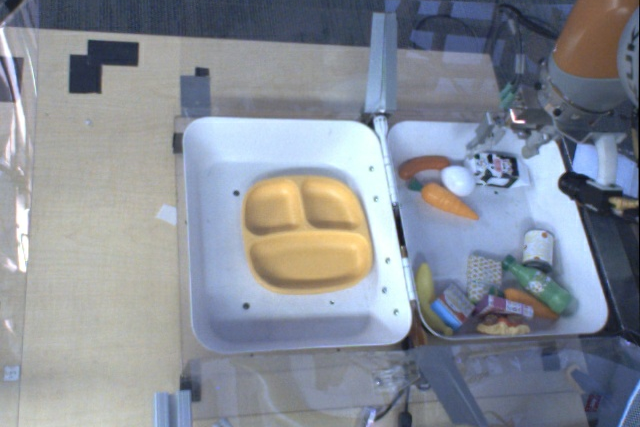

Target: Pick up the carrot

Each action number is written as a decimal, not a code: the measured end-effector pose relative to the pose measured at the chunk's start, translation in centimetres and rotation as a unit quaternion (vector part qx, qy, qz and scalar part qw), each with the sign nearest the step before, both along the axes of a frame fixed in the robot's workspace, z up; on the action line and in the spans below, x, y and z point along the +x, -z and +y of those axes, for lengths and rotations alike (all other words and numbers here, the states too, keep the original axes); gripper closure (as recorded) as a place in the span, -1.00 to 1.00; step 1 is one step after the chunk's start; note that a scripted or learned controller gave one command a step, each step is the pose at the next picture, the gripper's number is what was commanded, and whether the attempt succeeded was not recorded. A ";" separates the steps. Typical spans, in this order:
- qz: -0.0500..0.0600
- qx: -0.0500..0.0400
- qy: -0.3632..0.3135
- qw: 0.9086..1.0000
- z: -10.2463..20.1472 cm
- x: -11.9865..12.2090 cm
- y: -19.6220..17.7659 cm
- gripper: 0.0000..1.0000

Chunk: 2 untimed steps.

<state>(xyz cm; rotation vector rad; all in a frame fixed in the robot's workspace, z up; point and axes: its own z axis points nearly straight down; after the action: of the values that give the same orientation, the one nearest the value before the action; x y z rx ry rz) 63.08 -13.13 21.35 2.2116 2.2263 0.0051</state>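
Observation:
The carrot (pixel 449 201), orange with a green stub at its left end, lies slantwise in the upper middle of the right bin (pixel 585 250). A white egg-shaped thing (pixel 457 180) touches its upper side. My gripper (pixel 511 135) hangs over the bin's far edge, up and to the right of the carrot and well apart from it. Its fingers stand open with nothing between them.
A reddish sausage (pixel 425 165) and a black-and-white packet (pixel 496 170) lie close to the carrot. A banana (pixel 425 285), a green bottle (pixel 538 283), a small can (pixel 538 248) and several other items crowd the bin's near side. The left bin (pixel 215 215) holds a yellow divided tray (pixel 305 233).

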 end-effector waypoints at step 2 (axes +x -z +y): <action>-0.004 -0.003 -0.330 0.944 2.7 -1.5 12.4 -1.00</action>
<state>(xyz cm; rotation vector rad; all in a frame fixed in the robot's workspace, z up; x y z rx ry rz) 61.61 -10.43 8.97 1.3490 2.8239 0.0100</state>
